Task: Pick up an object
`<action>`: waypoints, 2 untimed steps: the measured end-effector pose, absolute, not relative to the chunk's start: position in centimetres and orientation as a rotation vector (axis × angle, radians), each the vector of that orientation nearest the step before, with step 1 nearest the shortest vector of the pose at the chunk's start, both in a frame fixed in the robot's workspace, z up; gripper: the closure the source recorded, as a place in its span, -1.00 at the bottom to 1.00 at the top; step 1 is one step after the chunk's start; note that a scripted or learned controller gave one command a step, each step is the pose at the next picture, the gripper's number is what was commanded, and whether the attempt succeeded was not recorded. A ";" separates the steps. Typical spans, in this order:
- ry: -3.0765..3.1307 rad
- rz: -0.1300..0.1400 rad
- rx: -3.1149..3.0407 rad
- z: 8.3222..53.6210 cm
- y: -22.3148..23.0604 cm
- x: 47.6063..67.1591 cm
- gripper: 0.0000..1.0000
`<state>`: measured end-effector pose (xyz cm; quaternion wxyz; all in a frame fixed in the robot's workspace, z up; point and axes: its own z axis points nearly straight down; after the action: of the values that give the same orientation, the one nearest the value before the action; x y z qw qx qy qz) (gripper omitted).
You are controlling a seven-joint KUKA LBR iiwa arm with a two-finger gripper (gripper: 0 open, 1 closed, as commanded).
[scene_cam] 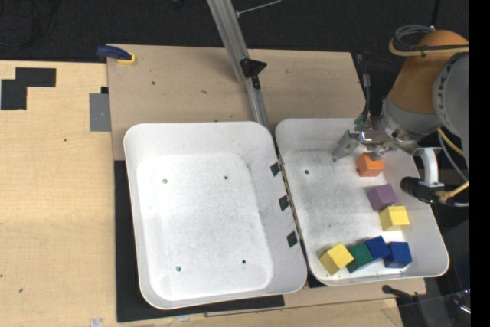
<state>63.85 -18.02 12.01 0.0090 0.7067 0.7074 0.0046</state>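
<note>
Orange block (370,165) partly hidden beneath gripper (364,142), grasp unclear.

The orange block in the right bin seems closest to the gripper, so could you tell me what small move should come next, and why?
Probably a short descent straight onto the orange block. The gripper sits just above it in the view, and the block stands apart from the purple block and the yellow block, so it looks like the least crowded pick in the right bin.
</note>
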 end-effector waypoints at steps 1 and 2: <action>2.208 0.013 2.207 12.9 -18.1 63.9 1.00; 2.220 0.003 2.217 19.3 -18.3 63.8 1.00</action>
<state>63.83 -18.26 19.29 0.0020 0.7066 0.7076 0.0011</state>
